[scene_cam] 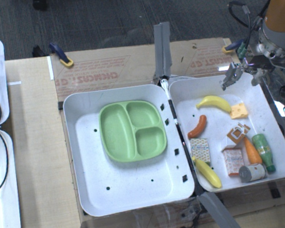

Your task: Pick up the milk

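Milk carton (233, 160), a small pink-and-white box, lies in the right bin (280, 119) toward its front edge, touching the carrot (251, 149) on its right and just behind a grey can (252, 172) lying on its side near the front right corner. Green bottle (263, 151) lies along the right wall beside the carrot; a pretzel (238, 133) sits just behind the carton. Along the bin's left wall rest a second banana (208, 173) and a patterned packet (200, 149), with a sausage (197, 126) behind them. Toward the back lie a banana (213, 103) and a cheese wedge (239, 110). Gripper (230, 79) hovers over the back edge of the right bin, well apart from the carton, its two fingers slightly parted with nothing between them. Left bin (89, 185) carries a green divided plate (132, 130) near its centre. Cardboard sheet (110, 68) lies behind both bins.
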Controlling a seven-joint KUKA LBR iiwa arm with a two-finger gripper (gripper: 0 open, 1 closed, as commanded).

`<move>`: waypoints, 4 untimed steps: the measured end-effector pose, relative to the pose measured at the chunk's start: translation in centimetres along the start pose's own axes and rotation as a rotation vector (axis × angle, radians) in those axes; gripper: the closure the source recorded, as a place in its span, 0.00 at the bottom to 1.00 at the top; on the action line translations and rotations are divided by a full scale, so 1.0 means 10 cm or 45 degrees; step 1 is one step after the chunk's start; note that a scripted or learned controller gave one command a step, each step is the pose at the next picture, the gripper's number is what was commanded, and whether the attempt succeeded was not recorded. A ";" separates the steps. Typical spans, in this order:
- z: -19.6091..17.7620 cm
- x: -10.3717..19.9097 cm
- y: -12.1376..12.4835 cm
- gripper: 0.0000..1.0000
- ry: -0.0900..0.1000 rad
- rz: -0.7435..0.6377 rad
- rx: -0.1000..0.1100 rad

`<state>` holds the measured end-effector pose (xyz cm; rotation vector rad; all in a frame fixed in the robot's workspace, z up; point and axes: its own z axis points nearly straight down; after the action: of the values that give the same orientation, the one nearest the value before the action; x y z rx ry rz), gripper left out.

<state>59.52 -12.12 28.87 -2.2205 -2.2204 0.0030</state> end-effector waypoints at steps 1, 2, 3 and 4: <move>0.60 -0.41 -0.49 0.00 0.000 0.056 0.002; 1.77 -0.73 -0.73 0.00 -0.005 -0.023 -0.028; 1.65 -0.73 -0.70 1.00 -0.008 -0.020 -0.037; 1.65 -0.73 -0.70 0.00 -0.008 -0.020 -0.036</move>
<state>52.43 -19.45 12.37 -2.2194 -2.2551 -0.0215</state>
